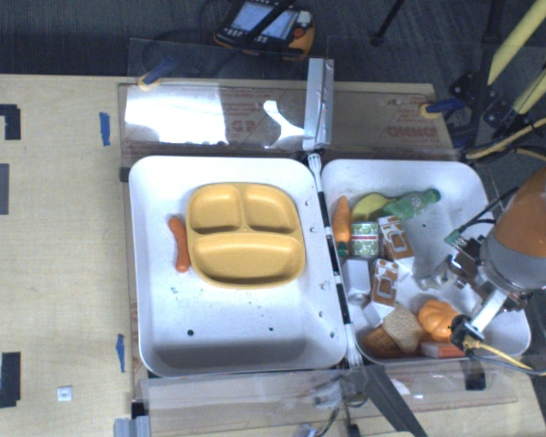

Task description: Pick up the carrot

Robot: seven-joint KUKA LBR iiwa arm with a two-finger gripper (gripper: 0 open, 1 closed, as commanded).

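I see the carrot [342,220] lying in the right bin [469,176], against the divider beside the yellow tray [246,235], long axis pointing away from me. My hand [462,328] sits down-right of it, past the food clutter; its state I cannot tell.

Both bins [155,335] look like smooth, slightly glossy white plastic. The yellow tray [246,233] is matt plastic, the worktop [55,244] pale raw wood, the carrot [342,218] smooth plastic.
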